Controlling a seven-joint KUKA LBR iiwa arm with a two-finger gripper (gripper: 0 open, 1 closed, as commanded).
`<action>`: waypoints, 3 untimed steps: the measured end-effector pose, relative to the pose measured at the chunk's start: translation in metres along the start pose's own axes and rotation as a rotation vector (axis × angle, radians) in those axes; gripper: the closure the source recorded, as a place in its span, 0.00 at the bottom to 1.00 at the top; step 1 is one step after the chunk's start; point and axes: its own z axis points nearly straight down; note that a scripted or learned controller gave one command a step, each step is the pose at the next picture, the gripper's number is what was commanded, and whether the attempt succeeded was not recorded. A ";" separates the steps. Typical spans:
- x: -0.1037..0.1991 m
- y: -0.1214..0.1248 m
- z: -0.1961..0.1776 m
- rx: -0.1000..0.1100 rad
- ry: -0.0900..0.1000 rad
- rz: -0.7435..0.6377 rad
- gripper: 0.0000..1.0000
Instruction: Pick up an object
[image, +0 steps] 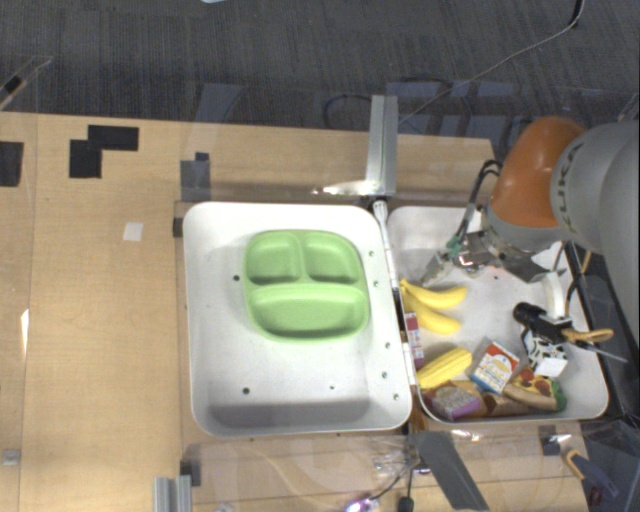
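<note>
Wooden bench, glossy white bins (210, 400), hand (447, 262) above curved bananas (432, 296), grip unclear.

A green divided plate (304, 283) lies in the left bin (215, 330). In the right bin (592, 392) the gripper (450, 258) hangs above two bananas (433, 305) (corn (444, 366) and boxes nearer).

No legible text, brand, number or sign is present. The small carton (493, 368) in the right bin (592, 395) carries red, white and blue printing, too small to read. The black block markings (102, 146) on the worktop (90, 330) are plain shapes, not characters.
</note>
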 end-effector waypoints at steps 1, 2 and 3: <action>0.022 -0.048 -0.002 -0.006 -0.001 -0.021 0.00; 0.024 -0.046 -0.010 -0.005 0.005 -0.023 1.00; 0.075 -0.024 -0.116 0.014 0.003 0.131 1.00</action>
